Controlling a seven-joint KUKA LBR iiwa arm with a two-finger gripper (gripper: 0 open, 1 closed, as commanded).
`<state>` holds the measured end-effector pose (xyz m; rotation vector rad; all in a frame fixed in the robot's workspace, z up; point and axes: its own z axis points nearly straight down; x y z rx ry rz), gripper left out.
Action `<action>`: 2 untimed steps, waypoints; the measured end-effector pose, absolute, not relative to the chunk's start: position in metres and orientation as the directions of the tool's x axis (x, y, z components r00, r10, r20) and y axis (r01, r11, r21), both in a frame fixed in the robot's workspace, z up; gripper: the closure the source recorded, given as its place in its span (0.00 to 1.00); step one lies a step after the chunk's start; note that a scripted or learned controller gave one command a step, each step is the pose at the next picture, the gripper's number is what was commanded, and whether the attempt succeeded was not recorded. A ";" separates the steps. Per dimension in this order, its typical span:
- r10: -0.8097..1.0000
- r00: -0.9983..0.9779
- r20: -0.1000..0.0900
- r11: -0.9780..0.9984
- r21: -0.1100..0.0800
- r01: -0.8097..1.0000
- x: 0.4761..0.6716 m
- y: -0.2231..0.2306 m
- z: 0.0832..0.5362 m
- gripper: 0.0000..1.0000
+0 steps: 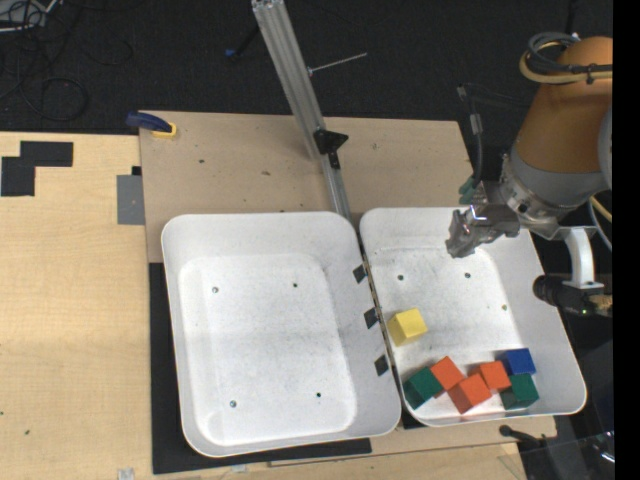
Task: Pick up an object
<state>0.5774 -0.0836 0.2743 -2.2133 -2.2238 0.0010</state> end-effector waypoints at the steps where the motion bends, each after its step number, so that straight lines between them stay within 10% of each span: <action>1: 1.000 -0.005 0.002 0.005 -0.005 1.000 0.583 -0.026 0.259 1.00; 2: 1.000 -0.005 0.002 0.005 -0.002 1.000 0.600 0.030 0.260 1.00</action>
